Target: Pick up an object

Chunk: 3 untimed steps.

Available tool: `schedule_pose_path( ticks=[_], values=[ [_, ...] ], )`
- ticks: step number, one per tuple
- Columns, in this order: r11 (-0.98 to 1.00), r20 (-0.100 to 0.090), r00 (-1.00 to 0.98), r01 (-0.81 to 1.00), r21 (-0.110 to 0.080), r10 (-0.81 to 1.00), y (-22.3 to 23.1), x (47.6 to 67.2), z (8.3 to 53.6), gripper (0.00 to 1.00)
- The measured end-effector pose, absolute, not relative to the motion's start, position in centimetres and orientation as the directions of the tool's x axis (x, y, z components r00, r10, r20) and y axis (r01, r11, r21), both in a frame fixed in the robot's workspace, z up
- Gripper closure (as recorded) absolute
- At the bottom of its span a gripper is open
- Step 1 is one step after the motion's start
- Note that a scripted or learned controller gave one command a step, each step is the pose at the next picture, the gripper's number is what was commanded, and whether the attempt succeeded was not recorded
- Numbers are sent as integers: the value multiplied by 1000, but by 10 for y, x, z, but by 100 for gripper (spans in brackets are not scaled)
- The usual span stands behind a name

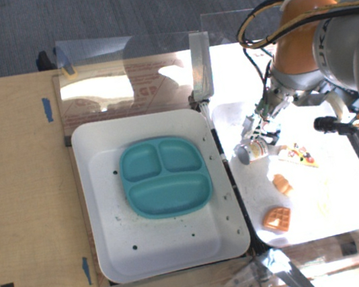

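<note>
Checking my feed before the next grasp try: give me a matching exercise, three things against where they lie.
Things:
1. teal divided plate
2. waffle-like orange piece
3. gripper

Places:
A. right bin, near its front edge
B. middle of the left bin
C. right bin, by its left wall, over a small cylinder-shaped object

Pairs: 1-B, 2-A, 3-C
</note>
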<state>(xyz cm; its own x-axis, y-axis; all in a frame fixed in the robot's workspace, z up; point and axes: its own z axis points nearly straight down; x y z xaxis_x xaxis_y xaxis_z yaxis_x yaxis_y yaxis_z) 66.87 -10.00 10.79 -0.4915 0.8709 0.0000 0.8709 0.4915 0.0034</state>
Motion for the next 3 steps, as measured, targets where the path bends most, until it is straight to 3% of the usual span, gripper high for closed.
schedule_pose_path(
  ticks=[1, 2, 3],
  values=[
    [350, 4, -350, 937, 1, 937, -98, 666, 94, 100],
    [349, 1, -349, 937, 1, 937, -98, 665, 87, 0],
    [296, 0, -296, 955, 2, 955, -98, 646, 86, 0]
  ],
)
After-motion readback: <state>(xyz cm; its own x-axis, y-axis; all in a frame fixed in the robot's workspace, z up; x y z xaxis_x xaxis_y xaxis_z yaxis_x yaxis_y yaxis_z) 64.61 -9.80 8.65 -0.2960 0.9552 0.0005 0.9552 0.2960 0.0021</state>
